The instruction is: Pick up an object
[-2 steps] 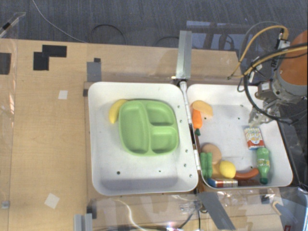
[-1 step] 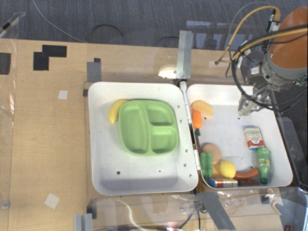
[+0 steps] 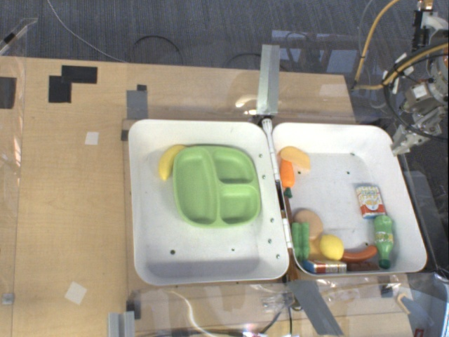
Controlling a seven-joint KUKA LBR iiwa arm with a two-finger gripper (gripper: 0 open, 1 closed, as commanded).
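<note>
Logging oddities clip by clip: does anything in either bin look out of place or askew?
Only mildly. In the left bin, a yellow banana lies wedged partly under the edge of the green divided plate, which sits askew. The right bin's toys crowd its near-left corner. Nothing spilled or broken.

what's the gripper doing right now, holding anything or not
Gripper: cannot be told; it sits at the right edge of the view, beside the right bin, with nothing seen held.

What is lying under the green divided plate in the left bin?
A yellow banana pokes out from beneath the upper-left edge of the green plate. How far it runs under is covered, as is anything else beneath; around it shows the white bin floor.
</note>
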